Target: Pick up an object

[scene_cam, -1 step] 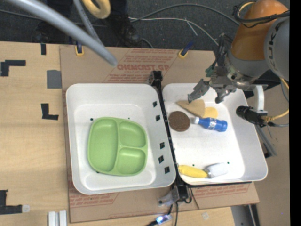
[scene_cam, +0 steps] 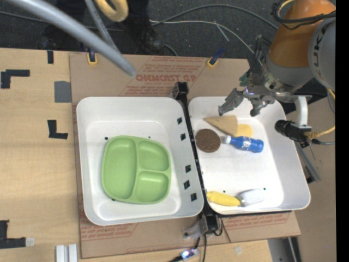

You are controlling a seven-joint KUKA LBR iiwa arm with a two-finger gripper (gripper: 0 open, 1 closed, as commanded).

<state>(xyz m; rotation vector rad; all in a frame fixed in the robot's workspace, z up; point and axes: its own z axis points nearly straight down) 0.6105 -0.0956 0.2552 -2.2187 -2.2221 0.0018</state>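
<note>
Camera view looks down on the pincer [scene_cam: 244,106], its fingers spread wide and holding nothing, hovering over the far edge of the right bin [scene_cam: 292,162]. Just below it lies a tan wedge [scene_cam: 224,124], touching a brown disc [scene_cam: 208,140] and a blue-and-white bottle [scene_cam: 246,143]. A yellow piece [scene_cam: 223,199] sits well apart near the front wall. Best to drop straight onto the wedge, straddling its narrow width, clear of the disc. The green divided plate [scene_cam: 136,169] fills the left bin

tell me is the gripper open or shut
Open. The gripper hangs over the back of the right bin with its two fingers spread apart and nothing between them.
</note>
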